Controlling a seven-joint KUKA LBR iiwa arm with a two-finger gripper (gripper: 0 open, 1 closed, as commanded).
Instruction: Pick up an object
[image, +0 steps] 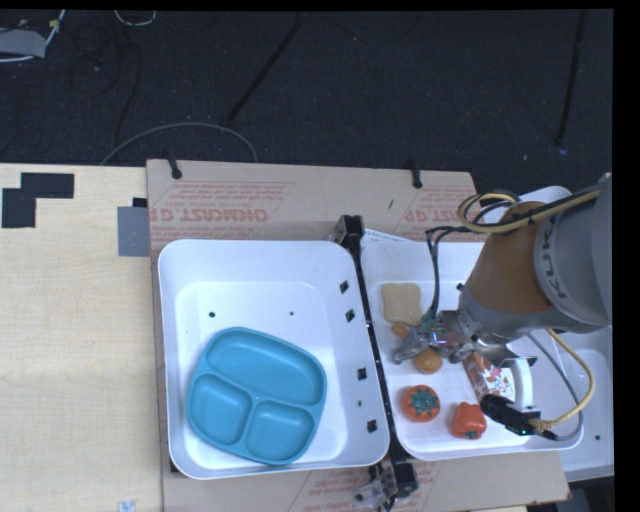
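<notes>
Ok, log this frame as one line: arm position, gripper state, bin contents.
arm: over right bin | gripper: low by orange ball | right bin: sponge, tomato, pepper | left bin: blue tray

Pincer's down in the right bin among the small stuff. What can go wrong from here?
1. The pincer sits in a tight cluster: the small orange piece and the tan slab are right by it, so it may nudge rather than pick.
2. The orange-red tomato-like toy looks round and might roll away.
3. The cables hang near the red toy and might drag it.
</notes>
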